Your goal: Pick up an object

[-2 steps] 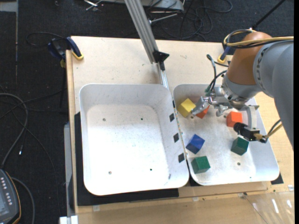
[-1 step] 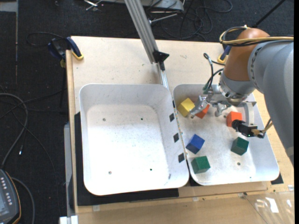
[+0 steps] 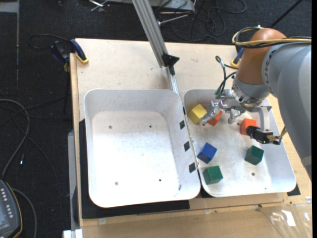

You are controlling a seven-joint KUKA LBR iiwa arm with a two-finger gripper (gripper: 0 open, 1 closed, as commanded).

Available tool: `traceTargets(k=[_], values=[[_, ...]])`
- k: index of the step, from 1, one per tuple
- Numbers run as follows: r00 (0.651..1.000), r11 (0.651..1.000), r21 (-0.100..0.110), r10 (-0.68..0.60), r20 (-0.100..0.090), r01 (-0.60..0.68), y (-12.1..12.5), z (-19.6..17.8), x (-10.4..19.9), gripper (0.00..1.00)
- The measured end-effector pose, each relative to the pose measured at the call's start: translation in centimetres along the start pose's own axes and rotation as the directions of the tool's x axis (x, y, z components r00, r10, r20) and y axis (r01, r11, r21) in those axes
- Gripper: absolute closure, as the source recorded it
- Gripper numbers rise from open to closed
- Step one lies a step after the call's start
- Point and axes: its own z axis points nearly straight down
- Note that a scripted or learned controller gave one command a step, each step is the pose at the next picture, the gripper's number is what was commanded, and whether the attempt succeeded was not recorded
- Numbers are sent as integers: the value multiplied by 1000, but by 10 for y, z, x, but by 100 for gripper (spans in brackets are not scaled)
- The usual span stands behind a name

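Currently gripper (image 3: 221,114) low in right white bin (image 3: 277,180), just beside yellow cube (image 3: 197,113); small red-orange piece (image 3: 213,120) directly under tip. Fingers' state: cannot tell. Nothing seen lifted. Orange block (image 3: 246,126), blue cube (image 3: 207,152), two green cubes (image 3: 213,174) (image 3: 254,155) resting on bin floor. Grasp and lift judged outstanding.

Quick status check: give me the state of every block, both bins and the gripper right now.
Gripper: low in the right bin, beside the yellow block.
Yellow block: tilted on the bin floor.
Blue block: tilted, free.
Near green block: flat, free.
Far green block: free.
Orange block: partly hidden by the arm.
Right bin: holds all blocks.
Left bin: white, shallow.
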Motion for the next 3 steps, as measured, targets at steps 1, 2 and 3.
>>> traceTargets(k=[1,2,3], values=[[1000,1000,11,-3,2,3,4,0,-1,0],[1000,1000,12,-3,2,3,4,0,-1,0],[1000,998,-55,-6,-8,6,-7,-92,30,0]])
